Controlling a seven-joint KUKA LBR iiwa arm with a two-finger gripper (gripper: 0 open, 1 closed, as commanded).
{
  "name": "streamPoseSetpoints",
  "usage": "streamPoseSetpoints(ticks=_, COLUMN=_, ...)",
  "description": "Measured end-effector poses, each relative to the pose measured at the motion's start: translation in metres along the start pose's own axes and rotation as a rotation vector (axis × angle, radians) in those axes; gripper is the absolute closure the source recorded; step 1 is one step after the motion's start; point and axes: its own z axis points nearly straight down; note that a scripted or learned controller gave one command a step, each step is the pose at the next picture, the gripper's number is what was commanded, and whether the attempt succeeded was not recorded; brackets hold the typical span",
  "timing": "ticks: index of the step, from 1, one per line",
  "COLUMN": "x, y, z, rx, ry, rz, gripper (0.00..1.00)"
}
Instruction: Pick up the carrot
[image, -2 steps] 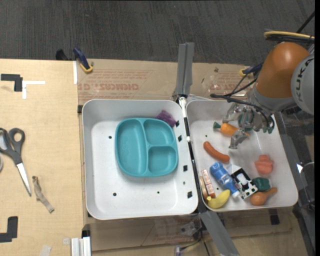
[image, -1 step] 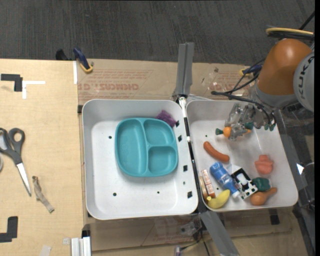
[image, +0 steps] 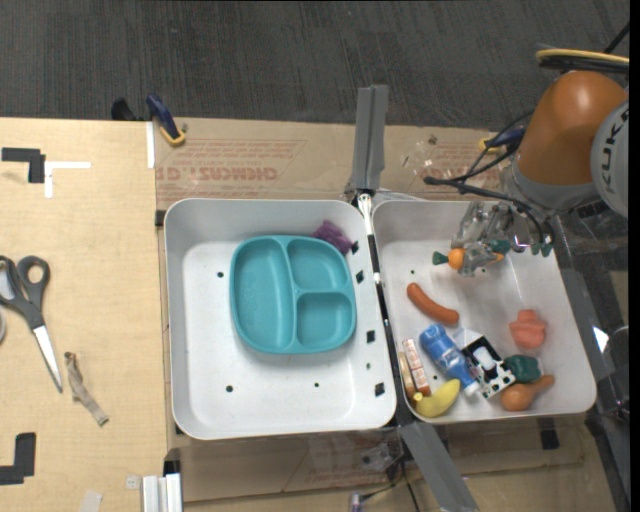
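Note:
The carrot (image: 455, 259) is a small orange piece with a dark green tip pointing left, in the upper part of the right bin (image: 570, 330). My gripper (image: 472, 252) reaches down from the right over that spot. Its fingers (image: 482, 245) close on the carrot's right end, and the carrot sticks out to the left from between them. The grey arm with its orange band (image: 575, 125) stands above the bin's back right corner.
The right bin also holds a red sausage (image: 432, 303), a pink lump (image: 527, 328), a blue bottle (image: 440, 350), a yellow banana (image: 438, 400), a black-and-white toy (image: 488, 368) and an orange and green piece (image: 520, 392). A teal divided plate (image: 295, 295) lies in the left bin (image: 200, 400).

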Motion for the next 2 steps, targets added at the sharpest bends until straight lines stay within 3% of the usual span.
streamPoseSetpoints(ticks=1, x=0.038, y=0.054, z=-0.121, rx=-0.004, ry=0.015, rz=0.031, gripper=1.0)
streamPoseSetpoints(ticks=2, x=0.11, y=0.053, z=-0.156, rx=-0.009, ry=0.018, rz=-0.372, gripper=1.0)
